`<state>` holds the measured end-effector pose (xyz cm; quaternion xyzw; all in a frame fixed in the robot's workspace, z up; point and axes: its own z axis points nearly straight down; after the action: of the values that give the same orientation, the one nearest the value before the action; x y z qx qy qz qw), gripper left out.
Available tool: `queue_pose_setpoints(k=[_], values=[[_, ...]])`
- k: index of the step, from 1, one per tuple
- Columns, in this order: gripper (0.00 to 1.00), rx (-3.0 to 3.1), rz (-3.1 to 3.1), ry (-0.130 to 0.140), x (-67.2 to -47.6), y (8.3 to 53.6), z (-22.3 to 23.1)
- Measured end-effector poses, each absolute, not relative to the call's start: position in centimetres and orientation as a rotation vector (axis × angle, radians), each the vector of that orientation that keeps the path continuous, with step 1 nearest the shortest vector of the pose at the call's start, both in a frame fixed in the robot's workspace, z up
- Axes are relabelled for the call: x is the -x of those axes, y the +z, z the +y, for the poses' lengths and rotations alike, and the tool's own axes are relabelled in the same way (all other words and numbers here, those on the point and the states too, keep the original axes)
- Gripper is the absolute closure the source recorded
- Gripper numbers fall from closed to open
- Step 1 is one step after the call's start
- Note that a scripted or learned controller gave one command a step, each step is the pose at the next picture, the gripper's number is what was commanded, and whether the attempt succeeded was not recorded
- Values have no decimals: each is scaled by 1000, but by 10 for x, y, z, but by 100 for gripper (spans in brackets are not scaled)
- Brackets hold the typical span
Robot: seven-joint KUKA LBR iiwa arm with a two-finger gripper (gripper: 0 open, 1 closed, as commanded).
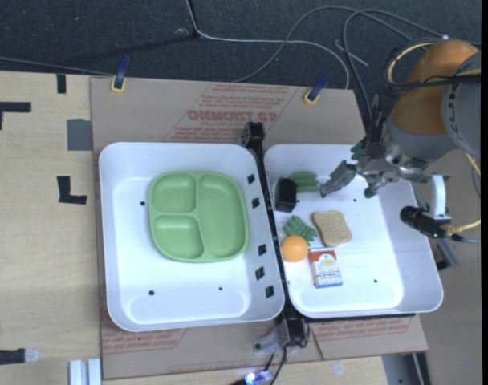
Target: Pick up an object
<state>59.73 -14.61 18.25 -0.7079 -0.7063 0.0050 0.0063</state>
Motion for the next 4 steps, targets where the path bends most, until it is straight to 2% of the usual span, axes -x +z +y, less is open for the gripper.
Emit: queue_pose_setpoints(k=[1,2,3,4], values=[[0,2219,-2222,2,-600,192,-146],[0,2216,-2219,7,-597,127,-143],[0,2220,-2224,3,-597,83,-142],[100,2222,-2227,0,-598,96,-142]])
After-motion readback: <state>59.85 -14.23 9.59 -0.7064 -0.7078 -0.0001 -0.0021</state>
